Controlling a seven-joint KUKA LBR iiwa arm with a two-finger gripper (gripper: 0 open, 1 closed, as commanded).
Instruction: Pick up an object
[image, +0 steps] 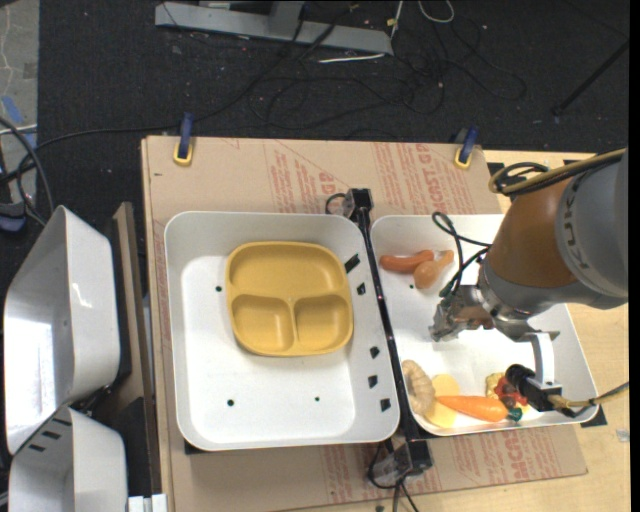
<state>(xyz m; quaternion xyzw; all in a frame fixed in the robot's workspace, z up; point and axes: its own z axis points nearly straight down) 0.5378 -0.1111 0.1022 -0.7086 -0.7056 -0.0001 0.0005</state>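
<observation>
**Operator:** Where do you put the nearest pickable thing from the tool?

**Observer:** Your gripper (452, 322) hangs over the middle of the right bin (575, 345). The sausage (405, 262) and the small orange piece (428, 273) touching it lie just up and left of it, near the bin's far edge. The sausage's long axis runs roughly left to right.

**Operator:** And the other side?

**Observer:** You have the carrot (472, 407) down at the near edge, also lying left to right, with a pale lumpy item (417, 385) beside it.

**Operator:** Is the tool open or closed?

**Observer:** You cannot tell from this angle. Your arm (560, 245) reaches in from the right, wrist bent down into the bin. The left bin (200, 400) carries only the yellow divided plate (289, 297).
</observation>
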